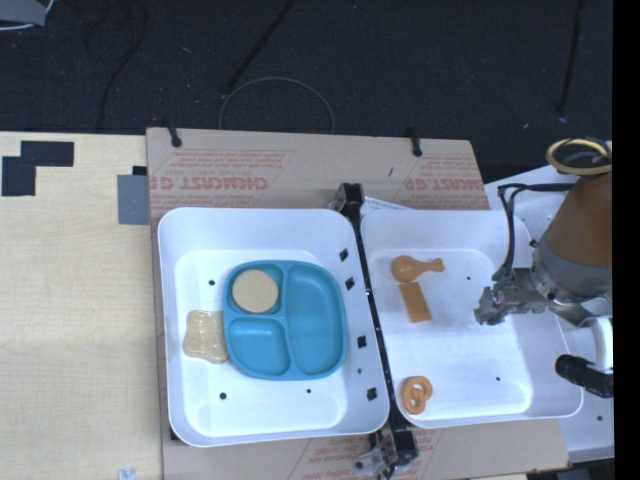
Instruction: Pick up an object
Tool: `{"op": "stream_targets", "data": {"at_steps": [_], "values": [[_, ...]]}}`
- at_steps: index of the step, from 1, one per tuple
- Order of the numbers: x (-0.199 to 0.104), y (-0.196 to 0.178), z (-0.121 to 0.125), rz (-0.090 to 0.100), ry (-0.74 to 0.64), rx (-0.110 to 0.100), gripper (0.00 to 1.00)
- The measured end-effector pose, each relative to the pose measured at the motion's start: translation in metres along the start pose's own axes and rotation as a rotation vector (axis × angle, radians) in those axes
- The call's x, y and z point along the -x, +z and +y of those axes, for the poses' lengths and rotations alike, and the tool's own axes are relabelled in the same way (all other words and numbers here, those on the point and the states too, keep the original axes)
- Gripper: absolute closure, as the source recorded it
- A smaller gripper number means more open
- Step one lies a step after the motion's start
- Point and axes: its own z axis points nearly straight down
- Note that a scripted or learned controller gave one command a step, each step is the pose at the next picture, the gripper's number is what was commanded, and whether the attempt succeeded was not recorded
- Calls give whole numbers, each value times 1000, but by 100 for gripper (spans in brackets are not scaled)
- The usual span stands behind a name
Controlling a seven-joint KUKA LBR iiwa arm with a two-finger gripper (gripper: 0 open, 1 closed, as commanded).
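Gripper (490, 306) sits at right edge of right bin (455, 408), near orange block (416, 303); finger state cannot be determined.

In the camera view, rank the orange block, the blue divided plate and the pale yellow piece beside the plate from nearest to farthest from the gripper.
Measured from the gripper at the right bin's right side:
1. Orange block, in the right bin, left of the gripper.
2. Blue divided plate, in the left bin.
3. Pale yellow piece, at the plate's left edge.

Even, bright overhead light, faint shadows, slightly soft focus throughout
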Motion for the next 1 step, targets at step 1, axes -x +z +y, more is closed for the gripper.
{"op": "stream_targets", "data": {"at_steps": [1], "values": [[-7, -60, 3, -1, 0, 2, 100]]}}
